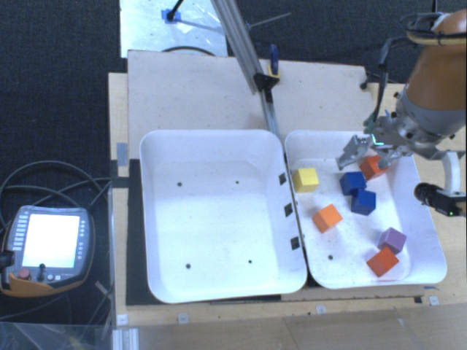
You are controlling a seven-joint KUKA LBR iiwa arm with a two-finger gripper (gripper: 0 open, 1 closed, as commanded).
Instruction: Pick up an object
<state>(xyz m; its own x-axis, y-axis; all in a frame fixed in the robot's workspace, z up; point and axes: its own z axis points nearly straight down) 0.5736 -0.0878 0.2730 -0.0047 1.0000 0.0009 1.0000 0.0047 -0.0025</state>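
The grey two-finger gripper (370,154) hangs over the far part of the right white bin (430,268), its jaws spread, beside a small red-orange block (371,167). Best drop straight down astride that block, clear of the neighbouring dark blue cube (352,182), then close.

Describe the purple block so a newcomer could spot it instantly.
Look in the right-hand bin, the one holding all the blocks. Go to its near right corner, where two blocks sit close together. The purple block is the upper one, just above a red-orange block; it is the only purple piece among yellow, orange, blue and red ones.
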